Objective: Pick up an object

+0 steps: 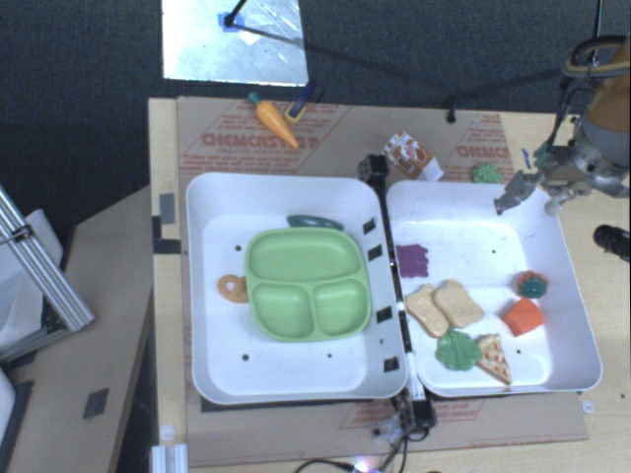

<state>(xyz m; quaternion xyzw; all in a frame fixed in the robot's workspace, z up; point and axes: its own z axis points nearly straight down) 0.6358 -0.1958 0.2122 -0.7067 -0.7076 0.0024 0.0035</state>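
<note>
My gripper (533, 196) hangs over the far right corner of the right bin (473, 227), open, with nothing between its fingers. Below it in that bin lie a purple piece (411, 259), two toast slices (445, 307), a green leafy toy (455, 350), a pizza slice (493, 358), an orange-red block (524, 316) and a small teal and orange round toy (531, 285). The round toy is the nearest to the gripper, toward the front of the bin.
The left bin (212, 220) holds a green divided plate (306, 284), an orange ring (233, 289) and a dark green item (315, 222). Behind the bins lie a carrot (276, 123), a small packet (409, 156), a green toy (485, 173) and a foil sheet (235, 28).
</note>
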